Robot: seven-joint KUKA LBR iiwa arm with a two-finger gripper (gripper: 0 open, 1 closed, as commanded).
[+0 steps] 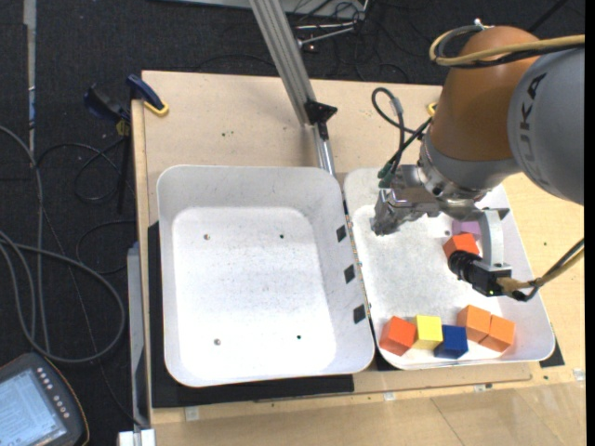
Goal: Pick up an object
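- 2 white bins on the table [237,124]: left bin [181,249] and right bin [395,277], side by side, rims touching along the middle.
- Arm [507,100] comes in from the right, hanging over the upper half of the right bin.
- Tool [386,219] sits low over the right bin's upper left area, near the shared rim. Can't tell how far open it is or whether it touches the bin floor; nothing visible in its grip.
- Right bin, near edge, 1 loose row of blocks: orange block [399,334] at left, yellow block [429,329] just beside it, blue block [454,341] next, then 2 orange blocks [489,327] touching each other at the right end.
- Row runs roughly left-right along the bin's near wall, well apart from the tool.
- Another orange block [461,245] sits higher up by the right wall, partly hidden by the wrist hardware, with a pale purple block [468,228] just above it.
- Blocks look about cubic, no clear long axis; the near orange block is turned a bit off the bin edge.
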